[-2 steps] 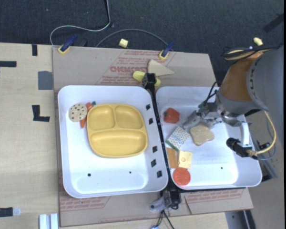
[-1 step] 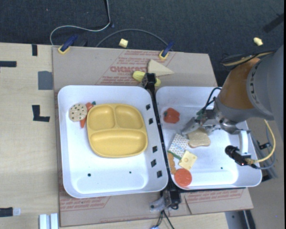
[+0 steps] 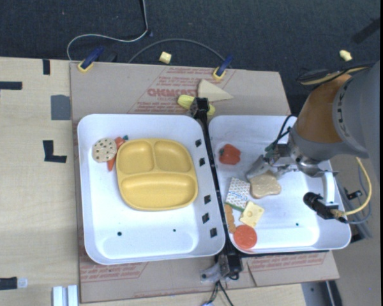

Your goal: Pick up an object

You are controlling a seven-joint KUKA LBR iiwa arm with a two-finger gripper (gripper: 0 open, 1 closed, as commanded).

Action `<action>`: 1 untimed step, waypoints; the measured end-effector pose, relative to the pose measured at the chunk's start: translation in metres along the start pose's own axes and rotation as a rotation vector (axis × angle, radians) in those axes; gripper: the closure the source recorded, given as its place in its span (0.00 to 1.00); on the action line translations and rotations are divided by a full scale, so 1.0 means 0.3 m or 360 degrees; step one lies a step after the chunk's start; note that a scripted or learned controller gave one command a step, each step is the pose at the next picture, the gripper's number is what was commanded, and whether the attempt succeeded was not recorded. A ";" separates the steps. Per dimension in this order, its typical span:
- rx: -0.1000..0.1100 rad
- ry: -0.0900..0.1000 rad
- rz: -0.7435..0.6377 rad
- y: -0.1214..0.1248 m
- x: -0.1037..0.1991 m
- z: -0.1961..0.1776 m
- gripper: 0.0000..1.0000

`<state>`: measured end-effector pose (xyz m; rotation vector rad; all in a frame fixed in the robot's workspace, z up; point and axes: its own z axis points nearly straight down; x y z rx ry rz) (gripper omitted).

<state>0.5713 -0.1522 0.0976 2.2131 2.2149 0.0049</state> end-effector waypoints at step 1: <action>0.0002 0.0013 -0.0017 0.020 0.311 -0.310 1.00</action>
